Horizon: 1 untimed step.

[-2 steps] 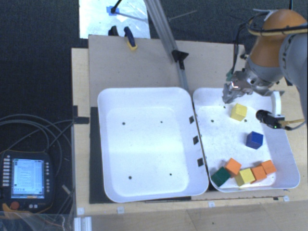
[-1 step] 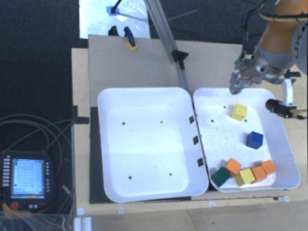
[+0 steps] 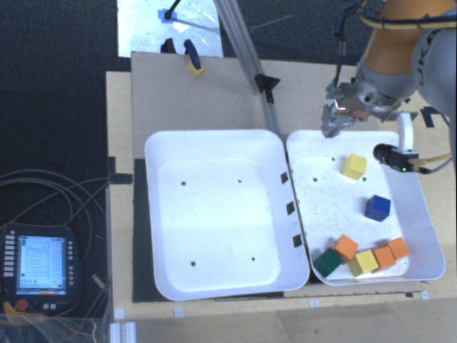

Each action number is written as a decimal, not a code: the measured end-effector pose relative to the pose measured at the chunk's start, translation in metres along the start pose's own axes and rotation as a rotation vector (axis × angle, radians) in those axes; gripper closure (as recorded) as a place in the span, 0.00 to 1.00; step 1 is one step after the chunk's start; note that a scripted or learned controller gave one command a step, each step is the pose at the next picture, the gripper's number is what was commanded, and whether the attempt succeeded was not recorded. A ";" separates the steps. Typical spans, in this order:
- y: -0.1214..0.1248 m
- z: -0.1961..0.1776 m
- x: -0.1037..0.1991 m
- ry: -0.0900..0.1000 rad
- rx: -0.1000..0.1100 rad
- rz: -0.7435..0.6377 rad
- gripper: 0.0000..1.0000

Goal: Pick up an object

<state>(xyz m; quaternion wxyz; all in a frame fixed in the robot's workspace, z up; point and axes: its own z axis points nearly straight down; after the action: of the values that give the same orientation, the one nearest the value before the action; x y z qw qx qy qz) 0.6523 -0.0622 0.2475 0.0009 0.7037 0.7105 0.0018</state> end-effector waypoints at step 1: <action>0.011 0.006 0.051 0.001 0.000 -0.001 1.00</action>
<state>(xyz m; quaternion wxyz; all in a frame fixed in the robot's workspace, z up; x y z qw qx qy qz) 0.6632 -0.0109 0.2419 0.0005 0.7033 0.7109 0.0020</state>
